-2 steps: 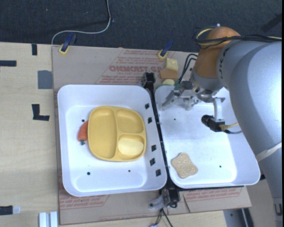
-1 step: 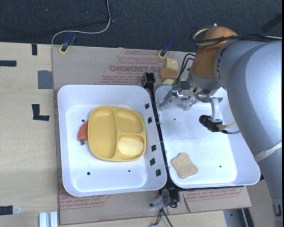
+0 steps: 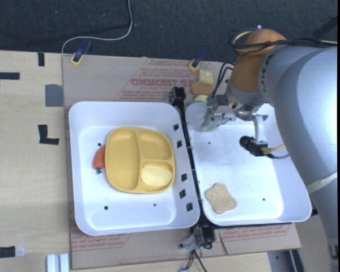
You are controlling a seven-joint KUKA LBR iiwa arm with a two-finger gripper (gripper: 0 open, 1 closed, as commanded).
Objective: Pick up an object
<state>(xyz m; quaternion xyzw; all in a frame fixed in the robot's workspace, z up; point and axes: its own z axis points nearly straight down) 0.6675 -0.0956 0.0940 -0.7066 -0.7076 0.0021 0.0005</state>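
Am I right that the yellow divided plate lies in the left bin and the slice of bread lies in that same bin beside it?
Not quite. The yellow divided plate does lie in the left bin, but the slice of bread lies in the right bin, near its front left corner, as the camera view shows. The rest of your statement stands.

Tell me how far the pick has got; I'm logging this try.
Nothing looks picked yet. The gripper hangs at the right bin's far end with nothing visible between its fingers. The bread-like piece lies near that bin's front, and the yellow divided plate sits in the left bin.
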